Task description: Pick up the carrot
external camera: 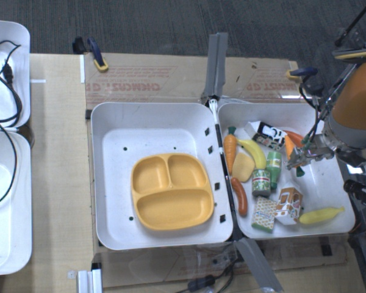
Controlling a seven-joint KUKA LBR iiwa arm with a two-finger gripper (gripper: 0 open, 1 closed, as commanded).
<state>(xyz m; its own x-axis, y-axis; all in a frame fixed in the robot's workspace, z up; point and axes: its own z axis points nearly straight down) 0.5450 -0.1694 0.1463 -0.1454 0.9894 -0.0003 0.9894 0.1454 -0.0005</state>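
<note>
Carrot (230, 152) lies against the right bin's (329, 227) left wall, just beside a banana (254, 151) and above a sausage (239, 196). The gripper (300, 159) hangs well apart, grasp state impossible to tell.

My arm (354, 112) has a rounded grey body with a broad orange band above the wrist, thin dark cables alongside, and a small metal gripper (304, 156).

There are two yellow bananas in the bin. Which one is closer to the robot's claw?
The curved yellow banana lying beside the orange carrot. The gripper is nearer it than the other banana at the bin's front edge.
</note>
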